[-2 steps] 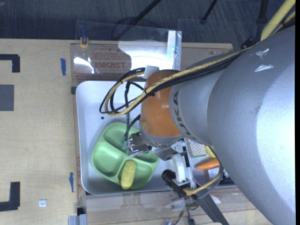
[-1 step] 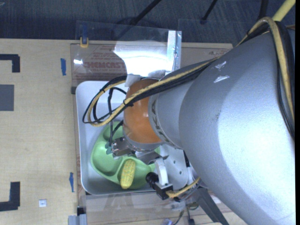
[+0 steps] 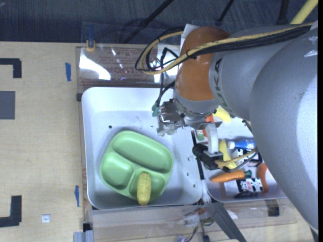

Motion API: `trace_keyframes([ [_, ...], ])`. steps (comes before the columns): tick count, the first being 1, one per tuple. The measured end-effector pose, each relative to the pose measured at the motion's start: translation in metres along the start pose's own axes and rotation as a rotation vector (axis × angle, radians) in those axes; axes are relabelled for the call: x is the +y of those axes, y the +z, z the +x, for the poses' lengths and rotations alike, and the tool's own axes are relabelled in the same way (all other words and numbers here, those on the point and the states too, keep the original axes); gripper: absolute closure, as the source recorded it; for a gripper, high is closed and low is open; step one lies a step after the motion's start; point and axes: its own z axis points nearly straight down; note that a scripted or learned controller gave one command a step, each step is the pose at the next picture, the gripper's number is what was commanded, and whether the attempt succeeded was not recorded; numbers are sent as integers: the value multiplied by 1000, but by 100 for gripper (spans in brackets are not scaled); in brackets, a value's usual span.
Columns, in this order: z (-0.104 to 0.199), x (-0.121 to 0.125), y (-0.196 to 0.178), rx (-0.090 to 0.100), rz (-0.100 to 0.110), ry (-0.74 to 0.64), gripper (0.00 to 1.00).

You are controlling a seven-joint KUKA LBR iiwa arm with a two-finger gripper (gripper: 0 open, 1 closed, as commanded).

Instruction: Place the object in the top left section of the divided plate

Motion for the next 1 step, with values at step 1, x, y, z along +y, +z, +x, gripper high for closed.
trace_keyframes([
  [1, 27, -32, 64, 1, 2, -243, 100],
])
